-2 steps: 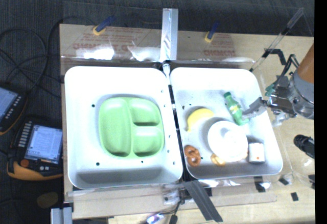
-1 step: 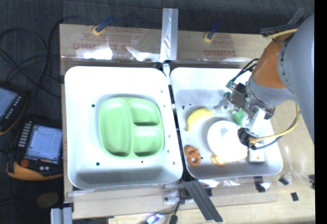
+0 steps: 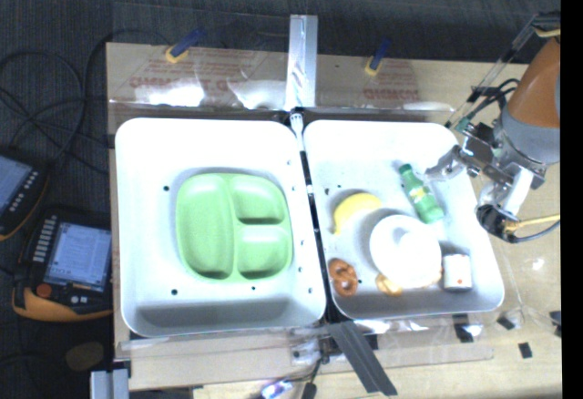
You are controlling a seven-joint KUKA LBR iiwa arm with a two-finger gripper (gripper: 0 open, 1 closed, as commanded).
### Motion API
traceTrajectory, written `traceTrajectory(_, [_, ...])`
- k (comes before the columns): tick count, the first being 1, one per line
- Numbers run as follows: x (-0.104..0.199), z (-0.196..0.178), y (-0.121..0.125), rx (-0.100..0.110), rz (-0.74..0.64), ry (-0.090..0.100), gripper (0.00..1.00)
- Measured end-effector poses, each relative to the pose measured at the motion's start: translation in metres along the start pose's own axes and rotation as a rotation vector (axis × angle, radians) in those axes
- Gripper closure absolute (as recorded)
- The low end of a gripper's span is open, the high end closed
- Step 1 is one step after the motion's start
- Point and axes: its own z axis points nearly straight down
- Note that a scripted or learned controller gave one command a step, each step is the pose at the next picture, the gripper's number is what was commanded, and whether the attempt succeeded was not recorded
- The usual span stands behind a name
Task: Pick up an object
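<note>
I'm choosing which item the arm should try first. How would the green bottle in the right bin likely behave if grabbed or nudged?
The green bottle lies on its side, so its rounded body would probably roll if pushed. It looks like smooth plastic, likely light and somewhat slippery. It rests close to the white bowl, which may block a roll that way.

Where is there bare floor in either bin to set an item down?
The right bin has bare floor along its far side, behind the green bottle and yellow item. Its near half is crowded around the white bowl. The left bin has only margins around the green divided tray.
</note>
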Motion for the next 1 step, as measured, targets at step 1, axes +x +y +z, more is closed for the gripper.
traceTrajectory(1, [0.0553, 0.0179, 0.0346, 0.001, 0.584, -0.001, 0.0])
